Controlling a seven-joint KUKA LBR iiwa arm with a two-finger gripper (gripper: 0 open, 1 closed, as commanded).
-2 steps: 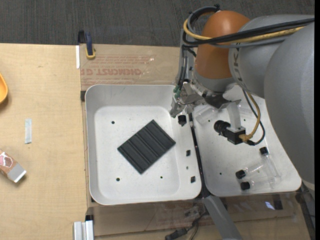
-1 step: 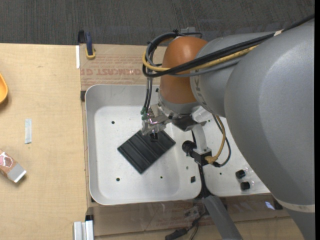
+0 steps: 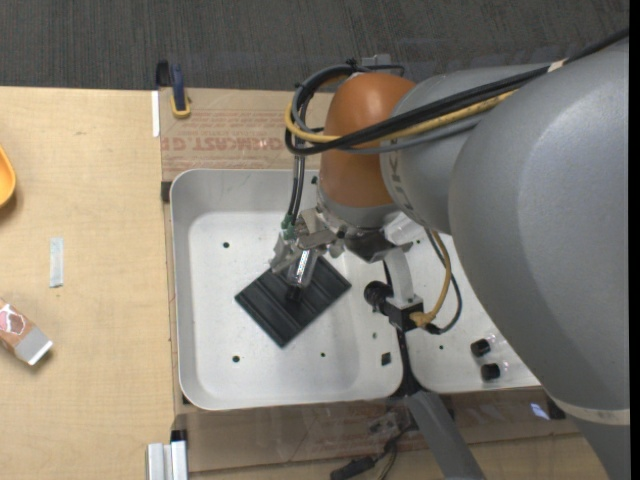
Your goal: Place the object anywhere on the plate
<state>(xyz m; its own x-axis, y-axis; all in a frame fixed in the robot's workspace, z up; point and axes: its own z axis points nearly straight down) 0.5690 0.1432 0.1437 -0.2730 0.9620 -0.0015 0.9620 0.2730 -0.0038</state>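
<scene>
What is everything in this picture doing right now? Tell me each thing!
black plate: lying flat and turned at an angle on the floor of the left bin.
left bin: sitting on the bench, holding the plate.
gripper: pointing down right over the plate.
arm: reaching in over the right bin.
two small black things: resting in the right bin.

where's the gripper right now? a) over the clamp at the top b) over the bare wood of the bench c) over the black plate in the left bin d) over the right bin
c: the gripper hangs right over the black plate lying in the left bin.
</scene>
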